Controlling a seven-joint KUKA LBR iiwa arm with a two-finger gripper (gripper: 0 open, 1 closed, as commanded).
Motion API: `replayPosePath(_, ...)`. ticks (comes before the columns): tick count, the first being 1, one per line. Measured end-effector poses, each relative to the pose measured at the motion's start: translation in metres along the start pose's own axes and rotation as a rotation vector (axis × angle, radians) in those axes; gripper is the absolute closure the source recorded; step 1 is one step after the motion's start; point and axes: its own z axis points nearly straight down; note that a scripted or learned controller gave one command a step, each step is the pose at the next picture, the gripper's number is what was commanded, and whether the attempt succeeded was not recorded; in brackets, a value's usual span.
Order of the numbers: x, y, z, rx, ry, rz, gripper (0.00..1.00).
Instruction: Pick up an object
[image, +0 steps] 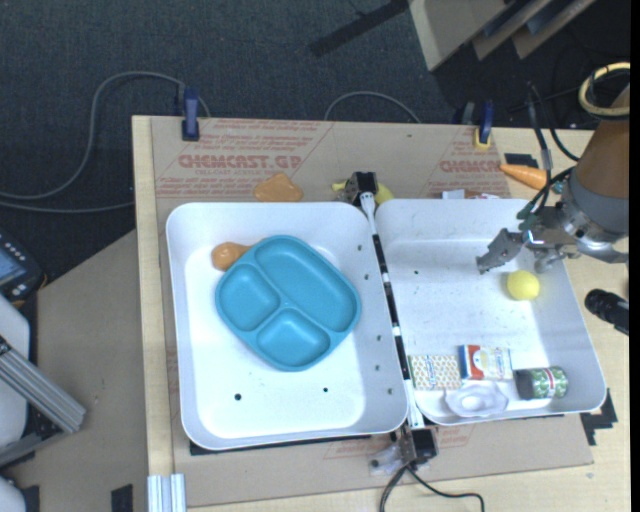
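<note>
My gripper (520, 260) hangs over the upper right part of the right bin (440, 250), its two grey fingers (494, 257) spread apart and open, with nothing between them. A small yellow ball (522, 286) lies on the bin floor just below the fingertips, apart from them. Along the right bin's front edge lie a patterned packet (434, 371), a red and white box (483, 362), a green can (541, 382) and a clear plastic piece (475, 400). In the left bin (200, 390) a blue divided plate (288, 300) partly covers an orange object (228, 255).
On the bench behind the bins lie an orange lump (277, 187), a carrot-like orange piece (522, 175) and a yellow and black item (360, 186) at the divider. Blue clamps (189, 112) hold the board's back edge. Cables trail near the arm.
</note>
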Motion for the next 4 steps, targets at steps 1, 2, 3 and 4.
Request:
replayPosePath(1, -0.068, 0.012, 0.093, 0.004, 0.002, 0.003, 0.00)
replayPosePath(2, -0.065, 0.013, 0.078, -0.002, 0.000, -0.001, 1.00)
replayPosePath(3, 0.015, 0.038, -0.034, -0.012, 0.000, -0.010, 1.00)
replayPosePath(4, 0.040, 0.102, -0.036, -0.006, 0.000, -0.006, 1.00)
